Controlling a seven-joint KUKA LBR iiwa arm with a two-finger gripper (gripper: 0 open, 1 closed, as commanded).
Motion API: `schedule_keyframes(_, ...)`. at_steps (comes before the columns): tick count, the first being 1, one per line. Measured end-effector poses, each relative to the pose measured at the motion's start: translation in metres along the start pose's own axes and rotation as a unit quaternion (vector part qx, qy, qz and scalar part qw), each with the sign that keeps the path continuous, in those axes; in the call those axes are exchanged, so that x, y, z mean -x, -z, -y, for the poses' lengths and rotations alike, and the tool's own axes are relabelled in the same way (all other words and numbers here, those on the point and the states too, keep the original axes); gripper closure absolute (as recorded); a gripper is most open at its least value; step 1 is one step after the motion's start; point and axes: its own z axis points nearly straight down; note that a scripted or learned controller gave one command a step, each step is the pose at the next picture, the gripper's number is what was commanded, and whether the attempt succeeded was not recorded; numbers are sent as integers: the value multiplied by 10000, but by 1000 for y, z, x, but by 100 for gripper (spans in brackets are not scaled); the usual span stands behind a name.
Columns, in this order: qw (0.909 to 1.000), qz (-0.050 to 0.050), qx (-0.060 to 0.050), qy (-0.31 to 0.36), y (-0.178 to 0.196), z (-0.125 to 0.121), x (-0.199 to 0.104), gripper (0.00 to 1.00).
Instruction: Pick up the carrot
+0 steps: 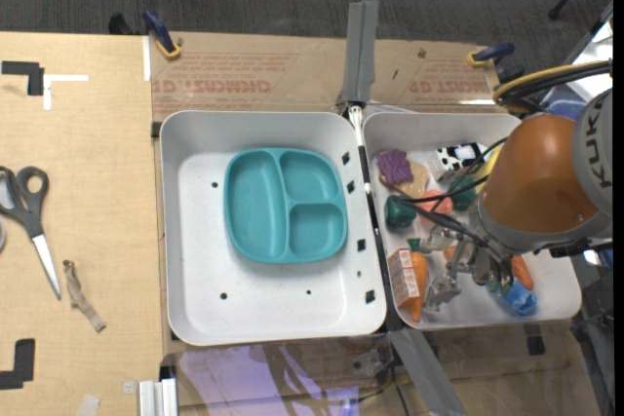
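On the far left of the bench, a pair of scissors (29,219) with grey handles lies on the bare wooden board, and a small scrap of tape (83,297) lies just to its right. The left bin (185,239) holds a teal divided plate (288,206) with three compartments, sitting flat near the middle. A grey bar (360,49) runs up from the seam between the two bins.

In the right bin (556,302), a purple toy (395,167) lies near the back left corner, with a dark green piece (400,209) just in front of it. The carrot (418,265), orange with a green top, lies toward the front left of this bin, just beside an orange packet (403,283) on its left. The gripper (450,280) hangs low over the bin, just right of the carrot, under the arm's orange band (536,175). Whether its jaws are apart or together cannot be told from this angle, and the carrot is not seen between them. A blue item (519,297) lies at the front right.
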Motion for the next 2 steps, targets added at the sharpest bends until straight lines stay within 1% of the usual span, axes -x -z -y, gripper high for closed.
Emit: schedule_keyframes(2,10000,0,0,-5,0,0,0,0)
